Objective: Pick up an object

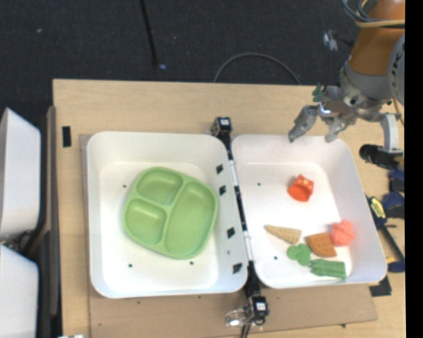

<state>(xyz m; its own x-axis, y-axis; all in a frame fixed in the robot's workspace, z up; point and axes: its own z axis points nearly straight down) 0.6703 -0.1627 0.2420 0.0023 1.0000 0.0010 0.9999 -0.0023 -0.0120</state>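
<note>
**End effector spread above the right bin's far edge**

The end effector [317, 131] hangs over the far rim of the right bin [268, 153], fingers apart and gripping nothing. The red object [301, 188] lies mid-bin, well apart from it (other toys cluster at the near side). A green divided plate [170, 212] fills the left bin [106, 273].

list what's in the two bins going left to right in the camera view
green divided plate in the left bin → tan wedge → red toy → pink toy, those three in the right bin. The small green pieces and the orange piece overlap in left-right position, so they are left out.
</note>
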